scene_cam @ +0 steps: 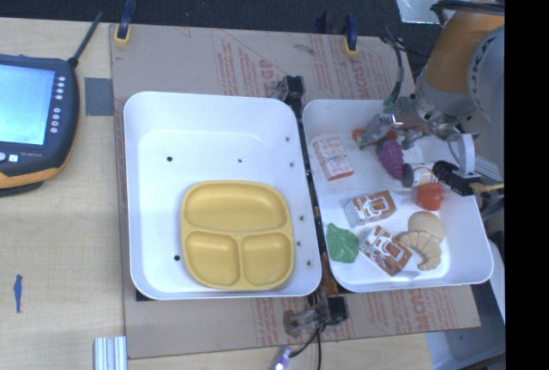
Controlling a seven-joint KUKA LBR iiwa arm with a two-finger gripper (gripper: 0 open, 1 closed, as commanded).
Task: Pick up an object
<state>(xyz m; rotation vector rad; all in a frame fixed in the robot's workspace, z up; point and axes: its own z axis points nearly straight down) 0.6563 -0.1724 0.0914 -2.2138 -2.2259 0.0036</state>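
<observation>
The grey arm with the orange band (463, 59) rose closest to the lens, reaching over the right edge of the bench. Its two-finger gripper (393, 126) hung low at the far edge of the right shallow white bin (480, 265). Whether it was open or closed could not be told.

The left shallow white bin (137, 188) carried a yellow three-compartment plastic plate (236, 235) toward its near edge.

In the right bin a tan toy croissant (425, 235) lay by the near right corner. A green leafy toy (341, 243) sat against the near left edge, and a red-and-white printed packet (332, 157) lay near the far left corner.

A purple oblong toy vegetable (392, 158), the likeliest thing to pick, lay just beside the gripper on its near side, apparently touching or nearly so. Its long axis ran from the bin's far edge toward the near edge, leaning slightly right. A small red toy tomato (430, 196) sat near its near end, toward the right edge.

A grasp probably wanted a short shift toward the near edge, closing across the toy's narrow width.
</observation>
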